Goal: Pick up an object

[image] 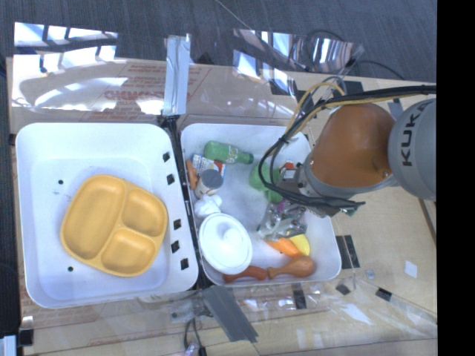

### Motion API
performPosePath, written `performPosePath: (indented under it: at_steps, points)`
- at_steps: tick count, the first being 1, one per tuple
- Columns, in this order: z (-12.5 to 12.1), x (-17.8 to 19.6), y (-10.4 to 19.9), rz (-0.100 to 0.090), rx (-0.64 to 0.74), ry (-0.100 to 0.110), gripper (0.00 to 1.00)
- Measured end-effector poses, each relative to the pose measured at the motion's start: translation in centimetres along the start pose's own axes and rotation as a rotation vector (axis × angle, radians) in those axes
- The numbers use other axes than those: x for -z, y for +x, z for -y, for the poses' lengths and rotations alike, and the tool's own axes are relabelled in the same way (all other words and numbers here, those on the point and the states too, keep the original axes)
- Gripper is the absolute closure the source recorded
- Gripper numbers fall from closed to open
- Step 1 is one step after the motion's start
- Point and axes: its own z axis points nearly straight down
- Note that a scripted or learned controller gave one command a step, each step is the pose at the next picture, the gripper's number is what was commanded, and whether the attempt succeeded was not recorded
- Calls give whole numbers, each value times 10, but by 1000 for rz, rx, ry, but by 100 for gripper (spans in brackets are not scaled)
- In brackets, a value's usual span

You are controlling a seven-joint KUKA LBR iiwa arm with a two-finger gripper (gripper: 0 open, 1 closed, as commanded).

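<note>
The arm (386,154) reaches in over the right bin (326,252), its orange band covering that bin's far right corner. The jaws (282,219) point down among the clutter near the bin's right side; whether they are open or closed I cannot tell, the metal tip blurs into the objects under it. Just below the tip lie a carrot (282,247) and a yellow piece (300,243), touching each other. Along the near edge rests a brown drumstick (278,271). A white lidded bowl (225,242) sits at the near left corner, touching the divider side. By the far edge lies a green bottle (226,153), tipped on its side, with a small can (211,178) just below it. A green object (266,178) peeks out beneath the cables, partly hidden by the wrist. Over in the left bin (44,154), a yellow divided tray (113,225) lies flat in the middle, well apart from everything else.
</note>
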Motion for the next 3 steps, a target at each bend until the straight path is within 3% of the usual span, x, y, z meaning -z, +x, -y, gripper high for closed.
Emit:
performPosePath:
  at_steps: [1,2,3]
  points:
    - [-2,94,-60,5,-49,12,100]
    - [-53,9,2,0,162,0,100]
    - [-49,131,-75,5,39,13,100]
